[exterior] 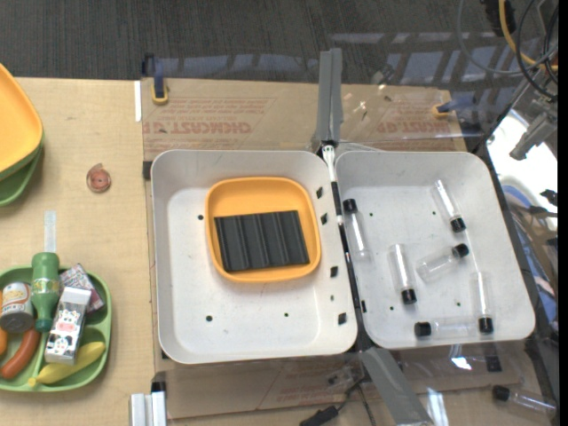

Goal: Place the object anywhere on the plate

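An orange plate [263, 188] with rounded corners sits in the left bin [182, 264], slightly above its middle. A dark grey ribbed rectangular object [263, 241] lies flat on the plate and covers most of its floor. In the right bin [382, 193] lie several clear tubes with black caps, among them one at the upper right [448, 207], one near the middle [402, 276] and one along the left wall [353, 229].
A green tray [93, 362] with toy food and a green bottle [44, 284] stands at the lower left. Stacked yellow and green dishes [16, 136] sit at the left edge. A grey post [329, 96] rises behind the bins. Cables [524, 25] hang at the upper right.
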Available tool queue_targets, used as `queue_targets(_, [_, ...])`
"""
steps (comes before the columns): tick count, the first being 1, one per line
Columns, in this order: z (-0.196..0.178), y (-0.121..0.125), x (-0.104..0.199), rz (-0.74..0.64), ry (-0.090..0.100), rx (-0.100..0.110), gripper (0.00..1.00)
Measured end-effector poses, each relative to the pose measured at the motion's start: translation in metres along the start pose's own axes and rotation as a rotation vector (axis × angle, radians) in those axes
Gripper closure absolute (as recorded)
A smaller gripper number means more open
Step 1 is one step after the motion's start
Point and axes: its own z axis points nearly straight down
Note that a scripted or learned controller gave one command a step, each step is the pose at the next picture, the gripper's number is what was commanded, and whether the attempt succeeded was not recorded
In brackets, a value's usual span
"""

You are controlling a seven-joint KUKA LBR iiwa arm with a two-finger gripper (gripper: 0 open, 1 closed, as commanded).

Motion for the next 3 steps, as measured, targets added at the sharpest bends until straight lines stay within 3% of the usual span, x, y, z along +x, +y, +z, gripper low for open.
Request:
queue_targets(1, [0.0042,0.0086,0.0079,-0.343,0.000,0.001,0.00])
queue_targets(3, [0.0026,0.0106,0.0097,-0.420,0.001,0.002,0.00])
